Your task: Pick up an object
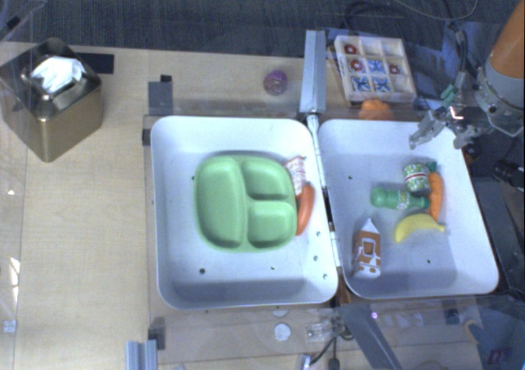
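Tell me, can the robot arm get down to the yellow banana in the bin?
Probably yes. The end effector hangs over the right bin's top edge, and the banana lies uncovered below it. The carrot sits close beside the banana and might get bumped.

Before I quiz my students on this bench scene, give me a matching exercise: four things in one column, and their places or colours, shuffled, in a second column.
Things:
1. divided plate
2. banana
3. small carton
4. tic-tac-toe board

Places or colours:
A. yellow, in the right bin
B. on the bench beyond the right bin
C. green, in the left bin
D. near the right bin's front left corner

Pairs: 1-C, 2-A, 3-D, 4-B
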`<state>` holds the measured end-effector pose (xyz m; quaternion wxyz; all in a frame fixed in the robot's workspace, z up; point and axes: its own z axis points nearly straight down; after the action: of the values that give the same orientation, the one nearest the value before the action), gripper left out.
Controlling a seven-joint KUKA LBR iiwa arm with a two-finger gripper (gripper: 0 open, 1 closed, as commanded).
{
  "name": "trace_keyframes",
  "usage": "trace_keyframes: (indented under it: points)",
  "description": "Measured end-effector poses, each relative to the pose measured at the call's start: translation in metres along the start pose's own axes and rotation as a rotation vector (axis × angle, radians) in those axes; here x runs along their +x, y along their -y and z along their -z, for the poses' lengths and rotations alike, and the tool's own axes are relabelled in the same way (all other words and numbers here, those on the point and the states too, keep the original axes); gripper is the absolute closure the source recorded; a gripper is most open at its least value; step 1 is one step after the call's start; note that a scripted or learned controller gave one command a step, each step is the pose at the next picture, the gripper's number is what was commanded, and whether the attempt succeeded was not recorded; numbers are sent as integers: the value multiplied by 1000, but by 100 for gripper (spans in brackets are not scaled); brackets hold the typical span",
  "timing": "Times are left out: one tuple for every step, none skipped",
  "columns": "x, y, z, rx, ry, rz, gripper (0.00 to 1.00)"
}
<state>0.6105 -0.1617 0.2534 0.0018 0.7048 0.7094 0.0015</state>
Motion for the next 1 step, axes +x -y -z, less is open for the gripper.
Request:
trace_keyframes:
  points:
    - [-43,-19,-109,1,1,125,0]
